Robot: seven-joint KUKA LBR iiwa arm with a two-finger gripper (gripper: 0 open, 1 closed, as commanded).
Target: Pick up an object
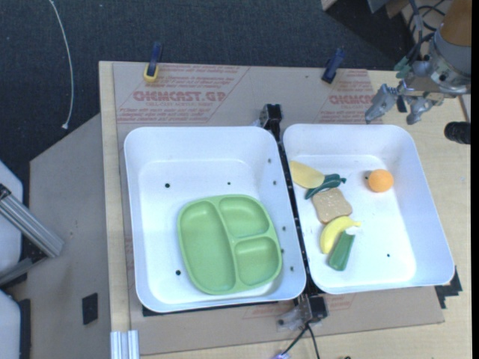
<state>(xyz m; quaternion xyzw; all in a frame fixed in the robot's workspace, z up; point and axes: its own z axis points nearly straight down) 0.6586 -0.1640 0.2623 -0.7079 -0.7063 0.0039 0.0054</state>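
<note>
Claw [404, 105] is up at about 1 o'clock, over the desk [247, 96] just past the right bin [426, 223], fingers spread wide with nothing between them. Right bin's got an orange ball [380, 180] at its 1 o'clock, then a cluster near the left wall: yellow slice [304, 173], toast [331, 204], banana [334, 232], green bottle [341, 251]. Left bin [150, 163] holds a green divided plate [228, 241]

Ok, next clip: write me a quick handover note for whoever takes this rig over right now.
Gripper: open, holding nothing, hovering past the far edge of the right bin.
Right bin holds: orange ball, yellow wedge, teal piece, tan slice, banana, green bottle.
Left bin holds the green divided plate.
Done: nothing picked.
Left: descend, grasp one object, lift.
</note>
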